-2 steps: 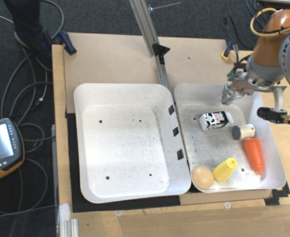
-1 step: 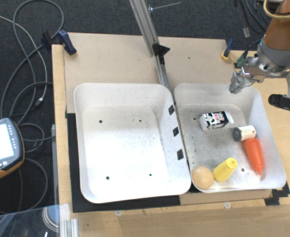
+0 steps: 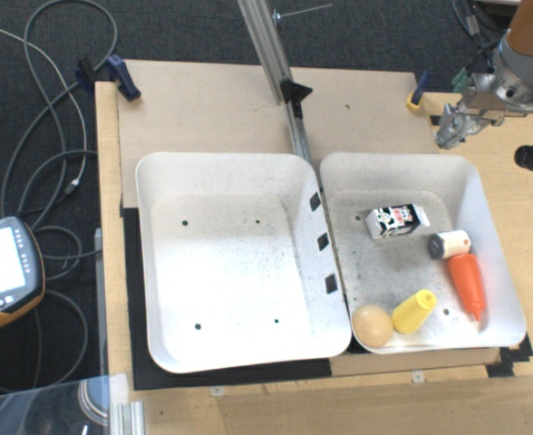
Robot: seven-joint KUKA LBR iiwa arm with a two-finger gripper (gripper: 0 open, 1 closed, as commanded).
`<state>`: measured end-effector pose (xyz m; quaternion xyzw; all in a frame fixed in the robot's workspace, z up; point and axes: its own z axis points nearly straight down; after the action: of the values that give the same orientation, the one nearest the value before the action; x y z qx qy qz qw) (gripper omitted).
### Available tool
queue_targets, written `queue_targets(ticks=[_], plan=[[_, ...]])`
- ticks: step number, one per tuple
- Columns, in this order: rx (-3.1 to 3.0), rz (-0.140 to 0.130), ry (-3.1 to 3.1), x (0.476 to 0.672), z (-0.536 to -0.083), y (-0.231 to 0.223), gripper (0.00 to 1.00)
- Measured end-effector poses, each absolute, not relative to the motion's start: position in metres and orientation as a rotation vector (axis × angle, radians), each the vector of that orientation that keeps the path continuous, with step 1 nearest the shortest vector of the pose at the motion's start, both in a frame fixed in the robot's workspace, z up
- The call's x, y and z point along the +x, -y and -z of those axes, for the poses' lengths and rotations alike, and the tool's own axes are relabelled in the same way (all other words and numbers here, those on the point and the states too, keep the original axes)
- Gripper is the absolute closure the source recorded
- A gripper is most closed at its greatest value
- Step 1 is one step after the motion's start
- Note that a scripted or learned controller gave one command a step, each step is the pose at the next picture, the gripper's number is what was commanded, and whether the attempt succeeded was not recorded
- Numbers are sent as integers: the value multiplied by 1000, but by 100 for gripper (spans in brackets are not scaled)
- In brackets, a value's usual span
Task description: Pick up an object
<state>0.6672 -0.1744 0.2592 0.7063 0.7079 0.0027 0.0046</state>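
While the arm [image 3: 525,39] hangs over the far right corner of the table [image 3: 203,107], its tool [image 3: 450,134] sits above bare wood just beyond the back rim of the right bin [image 3: 484,198], apart from everything inside it. From where I stand the tool is too small and blurred to say whether it is spread or pressed together, and I see nothing between its tips.

All the loose things lie in the right bin. A small black-and-white carton [image 3: 397,220] lies on its side toward the back. Just to its right and a little nearer, a small white cylinder [image 3: 450,243] touches the top of an orange carrot-shaped toy [image 3: 469,285], which runs along the right wall with its point toward the front. Near the front rim a yellow bottle-shaped toy [image 3: 413,312] lies tilted, and a tan ball [image 3: 373,325] rests just beside it at the front left corner.

The left bin [image 3: 226,261] shows a white floor speckled with dark flecks. A metal rail [image 3: 268,43] slants down to the seam between the two bins.
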Motion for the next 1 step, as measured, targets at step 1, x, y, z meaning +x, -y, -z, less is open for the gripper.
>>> queue_targets(ticks=[1], plan=[[2216, -4, -2220, 668, -269, 174, 100]])
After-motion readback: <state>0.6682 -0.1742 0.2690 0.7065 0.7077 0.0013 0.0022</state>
